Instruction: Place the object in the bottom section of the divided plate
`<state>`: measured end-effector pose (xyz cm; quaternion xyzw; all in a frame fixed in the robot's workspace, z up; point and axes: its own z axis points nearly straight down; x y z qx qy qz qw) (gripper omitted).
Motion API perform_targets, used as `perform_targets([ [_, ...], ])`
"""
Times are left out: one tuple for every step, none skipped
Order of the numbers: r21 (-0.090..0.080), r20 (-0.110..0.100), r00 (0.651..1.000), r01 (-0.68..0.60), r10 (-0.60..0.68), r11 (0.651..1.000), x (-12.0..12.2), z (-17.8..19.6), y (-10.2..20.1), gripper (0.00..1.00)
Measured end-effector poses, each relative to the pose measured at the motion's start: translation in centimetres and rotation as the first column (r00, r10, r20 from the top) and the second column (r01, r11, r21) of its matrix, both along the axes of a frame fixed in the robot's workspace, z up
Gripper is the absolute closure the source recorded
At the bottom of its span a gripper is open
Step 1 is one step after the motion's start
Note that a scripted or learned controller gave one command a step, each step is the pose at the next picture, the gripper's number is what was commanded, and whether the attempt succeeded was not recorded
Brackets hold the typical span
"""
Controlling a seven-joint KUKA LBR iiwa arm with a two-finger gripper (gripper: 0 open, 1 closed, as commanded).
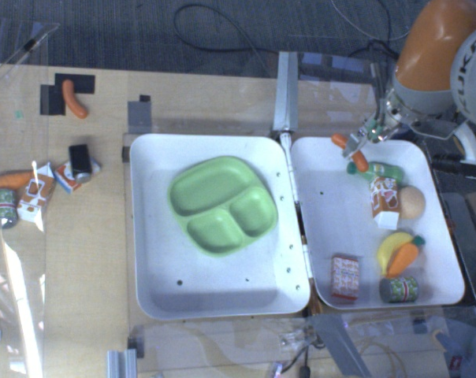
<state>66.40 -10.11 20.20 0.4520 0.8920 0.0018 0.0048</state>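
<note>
Two bins: left white bin (147, 235) and right white bin (325, 211) sit side by side on the worktop (88, 290), touching along the middle.
Worktop clutter: at 9 o'clock of the left bin lie a small can (1, 208), a toy carrot (7, 182), a little carton (36, 195) and a dark block (79, 160); an orange sausage (75, 100) lies on a black patch at 11 o'clock.
Divided plate: the green divided plate (222, 205) lies flat in the middle of the left bin, one large section at its 11 o'clock side and two smaller ones toward 5 o'clock, all bare.
Right bin contents: a red snack box (345, 277) at 7 o'clock; a green can (399, 289), an orange carrot (403, 257) and a yellow banana (391, 246) bunched at 5 o'clock; a milk carton (384, 198) and a pale egg (411, 202) near 2 o'clock; a green bottle (380, 171) just above them.
Task object: probably the small orange piece (350, 153) at 12 o'clock of the right bin, well apart from the plate.
Tool: the tool (372, 133) hangs at the right bin's 1 o'clock corner, just beside that orange piece; I cannot tell its grip state, as the tip is too small and blurred.
</note>
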Motion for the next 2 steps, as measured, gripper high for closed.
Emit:
perform_targets([
  [0.002, -0.002, 1.000, -0.011, 0.011, 1.000, 0.6, -1.5, 8.3, 1.00],
  [0.003, -0.001, 0.999, -0.032, 0.032, 0.999, 0.6, -1.5, 15.0, 1.00],
])
